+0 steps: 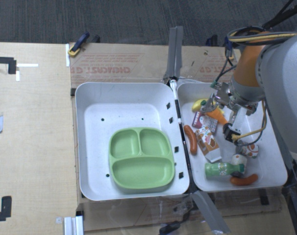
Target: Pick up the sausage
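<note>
Right now the arm is reaching in from the right and hanging its gripper over the rear half of the right bin, probably so it can drop onto the clutter there. How the tool is set cannot be told from this slanted view, and nothing is showing in its grasp. The sausage is lying against the right bin's left wall, lengthwise, apart from the gripper and just beside a printed packet. A second reddish sausage-like piece is resting at the front, near a green bottle lying on its side. So two bins, two sausage shapes, one bottle. The left bin is holding one green divided plate with three compartments.
</note>
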`<move>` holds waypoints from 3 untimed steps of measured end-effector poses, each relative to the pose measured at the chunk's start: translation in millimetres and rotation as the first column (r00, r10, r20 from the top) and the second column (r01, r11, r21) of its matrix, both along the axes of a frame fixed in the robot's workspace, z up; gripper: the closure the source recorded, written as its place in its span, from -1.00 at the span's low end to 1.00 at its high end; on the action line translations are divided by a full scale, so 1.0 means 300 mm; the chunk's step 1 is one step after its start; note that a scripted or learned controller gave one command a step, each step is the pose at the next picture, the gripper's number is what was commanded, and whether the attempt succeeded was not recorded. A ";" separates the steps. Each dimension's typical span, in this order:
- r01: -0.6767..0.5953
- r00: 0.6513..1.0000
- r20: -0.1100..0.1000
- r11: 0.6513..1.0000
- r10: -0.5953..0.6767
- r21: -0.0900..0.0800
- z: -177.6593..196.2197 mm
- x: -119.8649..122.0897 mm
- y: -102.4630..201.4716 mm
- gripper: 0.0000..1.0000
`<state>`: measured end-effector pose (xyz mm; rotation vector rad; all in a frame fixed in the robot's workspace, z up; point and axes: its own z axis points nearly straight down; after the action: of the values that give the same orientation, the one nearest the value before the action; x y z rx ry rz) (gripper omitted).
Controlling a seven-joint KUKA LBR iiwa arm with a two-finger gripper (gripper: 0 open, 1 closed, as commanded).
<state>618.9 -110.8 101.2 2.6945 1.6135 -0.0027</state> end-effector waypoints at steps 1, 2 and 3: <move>-0.054 0.999 0.008 0.999 0.054 0.000 -0.015 -0.179 -0.088 -1.00; 0.170 0.986 -0.003 0.986 -0.170 0.000 -0.033 -0.039 -0.169 -1.00; 0.120 0.993 -0.003 0.993 -0.120 0.001 -0.033 -0.064 -0.022 -1.00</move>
<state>599.8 -117.3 91.2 2.7890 1.4503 -0.0053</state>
